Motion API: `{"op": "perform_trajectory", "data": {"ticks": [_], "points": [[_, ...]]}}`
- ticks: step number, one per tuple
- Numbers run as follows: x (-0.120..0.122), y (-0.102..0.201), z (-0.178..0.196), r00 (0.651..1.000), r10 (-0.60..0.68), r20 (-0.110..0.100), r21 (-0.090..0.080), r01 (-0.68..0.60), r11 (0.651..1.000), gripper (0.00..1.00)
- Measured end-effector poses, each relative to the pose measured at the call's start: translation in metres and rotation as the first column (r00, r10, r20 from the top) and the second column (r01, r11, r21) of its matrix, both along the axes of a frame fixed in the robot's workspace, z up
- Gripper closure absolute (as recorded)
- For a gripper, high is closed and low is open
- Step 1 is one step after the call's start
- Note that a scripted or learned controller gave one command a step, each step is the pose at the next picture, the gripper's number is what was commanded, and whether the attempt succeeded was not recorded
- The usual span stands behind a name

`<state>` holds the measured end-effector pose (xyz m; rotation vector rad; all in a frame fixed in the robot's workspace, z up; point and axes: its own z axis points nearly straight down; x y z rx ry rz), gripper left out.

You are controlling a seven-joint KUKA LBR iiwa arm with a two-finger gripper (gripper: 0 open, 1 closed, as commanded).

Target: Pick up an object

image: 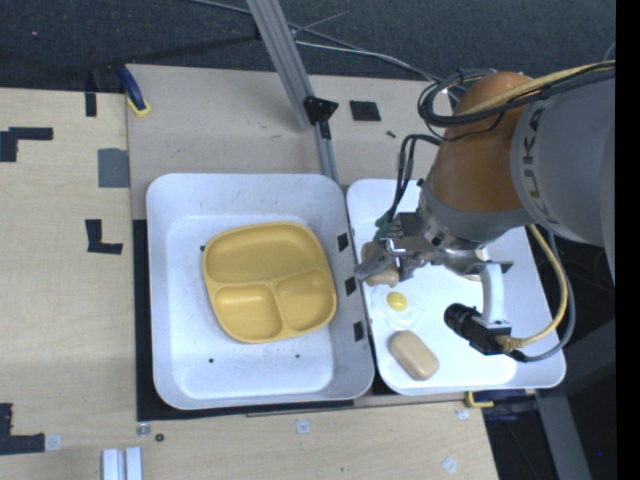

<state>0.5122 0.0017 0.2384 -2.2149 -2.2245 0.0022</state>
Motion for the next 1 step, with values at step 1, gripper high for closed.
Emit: {"op": "perform_trajectory", "data": {"ticks": [1], "points": [[-0.0057,0.0556,-0.0154,1.000,0.002,-0.002,-0.001,-0.002,1.000,1.00]]}}
